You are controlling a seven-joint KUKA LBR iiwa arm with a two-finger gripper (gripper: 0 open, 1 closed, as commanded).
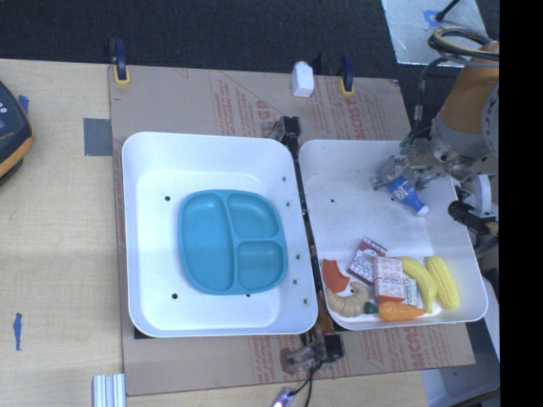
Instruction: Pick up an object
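My gripper (404, 175) is low over the upper right part of the right bin (339, 176), at the end of the grey arm with the orange band (468, 100). A small blue and white object (410, 196) sits directly under it, touching or nearly touching it; whether it is gripped is hidden. Along the right bin's front edge lies a pile of toy food: a yellow corn cob (444, 281), a banana (419, 279), an orange carrot (399, 312), red and white packets (378, 271), a beige shrimp-like piece (349, 298) and a red piece (332, 273).
The left bin (144, 227) holds a blue divided plate (233, 241). Both bins rest on brown cardboard (212, 100) clamped to the bench. A dark and yellow device (10, 130) lies at the far left edge. Cables (307, 359) run out at the front between the bins.
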